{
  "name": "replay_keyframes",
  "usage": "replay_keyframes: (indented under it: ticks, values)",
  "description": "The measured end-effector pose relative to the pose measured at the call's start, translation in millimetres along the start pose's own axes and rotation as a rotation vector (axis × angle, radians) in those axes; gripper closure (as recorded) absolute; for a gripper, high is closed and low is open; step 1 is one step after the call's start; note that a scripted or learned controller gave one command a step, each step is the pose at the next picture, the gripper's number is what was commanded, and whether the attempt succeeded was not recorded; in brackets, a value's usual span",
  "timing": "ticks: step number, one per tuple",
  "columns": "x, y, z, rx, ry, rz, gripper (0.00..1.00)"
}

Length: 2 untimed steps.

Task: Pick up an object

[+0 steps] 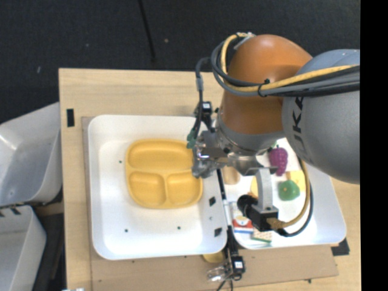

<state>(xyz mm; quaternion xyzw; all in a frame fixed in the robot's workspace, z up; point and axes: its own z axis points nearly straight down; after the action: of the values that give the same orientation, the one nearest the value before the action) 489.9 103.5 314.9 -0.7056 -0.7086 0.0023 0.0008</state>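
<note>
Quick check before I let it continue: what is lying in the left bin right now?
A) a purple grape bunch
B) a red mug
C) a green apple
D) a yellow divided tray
D: the yellow divided tray lies flat in the left bin, while the purple toy and the green toy sit in the right bin beneath the arm.

Partial black lettering, seemingly "K", on the grey arm (324, 111)

Glossy yellow plastic tray (162, 173), smooth white bin (109, 223), pale wooden bench (121, 86)
</note>
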Motion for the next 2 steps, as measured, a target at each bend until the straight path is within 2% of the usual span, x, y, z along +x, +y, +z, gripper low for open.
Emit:
replay_keyframes:
  ticks: [1,2]
  values:
    - [37.7,0.8,-116.5,-0.014,0.005,-0.003,1.00]
    - [66.2,0.1,-92.7,-0.001,-0.001,0.001,1.00]
